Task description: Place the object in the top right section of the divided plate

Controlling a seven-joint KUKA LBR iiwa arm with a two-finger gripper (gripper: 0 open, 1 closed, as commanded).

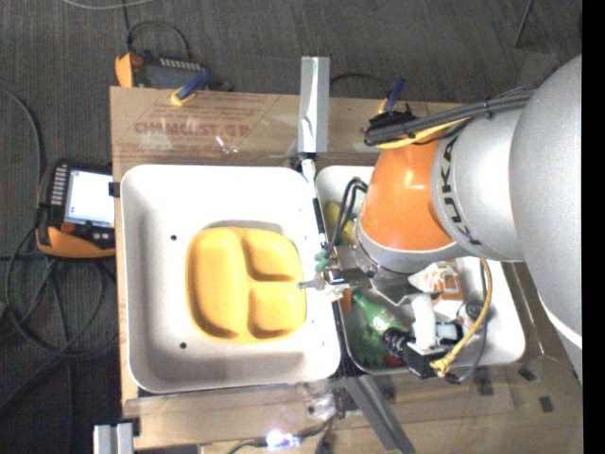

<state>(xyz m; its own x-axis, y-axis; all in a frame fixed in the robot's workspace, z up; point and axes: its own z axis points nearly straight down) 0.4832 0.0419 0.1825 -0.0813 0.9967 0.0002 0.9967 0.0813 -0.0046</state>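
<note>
A yellow divided plate (248, 282) lies in the left white bin (151, 206), with one large section on its left and two smaller ones on its right. Nothing lies in its top right section (275, 255). My gripper (323, 277) hangs under the orange wrist band (406, 206), low over the wall between the two bins and just off the plate's right edge. I can make out no object in it. Several small objects lie in the right bin (506, 334), partly hidden by the arm, among them a green item (373, 318) and a white and red item (440, 278).
The grey arm covers most of the right bin from the upper right. A yellow cable (473, 334) loops over that bin's lower part. An upright metal post (313, 107) stands behind the bins. A handheld pendant (80, 206) lies left of the bench.
</note>
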